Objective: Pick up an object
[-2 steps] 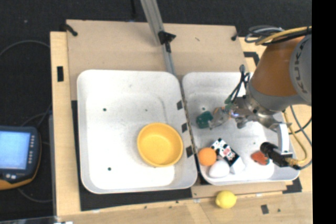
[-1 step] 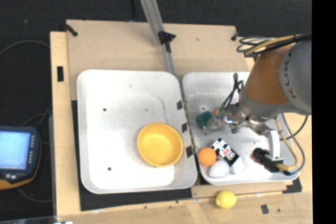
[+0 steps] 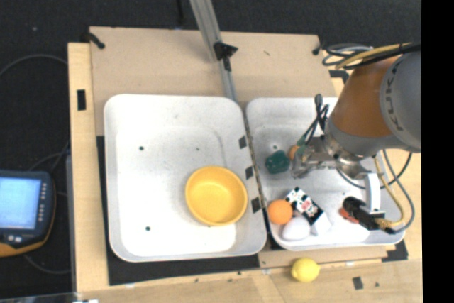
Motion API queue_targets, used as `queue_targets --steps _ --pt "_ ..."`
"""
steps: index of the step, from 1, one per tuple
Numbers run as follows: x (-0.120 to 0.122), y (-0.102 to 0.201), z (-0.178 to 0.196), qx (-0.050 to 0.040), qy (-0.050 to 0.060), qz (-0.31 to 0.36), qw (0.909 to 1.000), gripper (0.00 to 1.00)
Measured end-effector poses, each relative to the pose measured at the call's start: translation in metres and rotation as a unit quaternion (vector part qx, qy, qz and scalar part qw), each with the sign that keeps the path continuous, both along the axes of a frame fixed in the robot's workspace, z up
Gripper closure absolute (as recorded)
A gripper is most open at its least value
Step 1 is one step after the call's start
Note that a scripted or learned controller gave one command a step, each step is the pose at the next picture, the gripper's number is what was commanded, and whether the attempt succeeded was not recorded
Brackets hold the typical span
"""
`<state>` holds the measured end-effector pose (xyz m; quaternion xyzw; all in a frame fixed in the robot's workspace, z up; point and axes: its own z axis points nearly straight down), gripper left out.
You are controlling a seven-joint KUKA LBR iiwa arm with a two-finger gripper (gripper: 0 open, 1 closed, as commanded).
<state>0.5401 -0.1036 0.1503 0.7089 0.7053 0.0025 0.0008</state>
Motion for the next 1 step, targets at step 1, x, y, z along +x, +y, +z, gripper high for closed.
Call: queue_targets --steps 1 --pt "0.0105 -0.0042 0.0585 -0.0017 -0.001 0.004 1.0 1.0"
